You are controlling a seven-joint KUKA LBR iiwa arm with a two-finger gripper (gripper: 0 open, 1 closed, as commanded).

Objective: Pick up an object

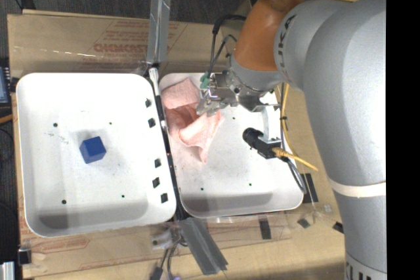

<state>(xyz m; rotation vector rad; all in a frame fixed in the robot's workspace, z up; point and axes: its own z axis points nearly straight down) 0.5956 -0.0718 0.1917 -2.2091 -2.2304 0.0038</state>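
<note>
Resting on the right edge of the crumpled pink cloth (186, 116), which fills the far left corner of the view's right shallow white bin (262, 197), the two-finger gripper (211, 100) hides whether it grips anything.

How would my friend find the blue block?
Find the left white bin. A small blue cube sits alone on its floor, left of middle. It is hard-edged and blue, unlike the crumpled pink cloth in the right bin.
</note>
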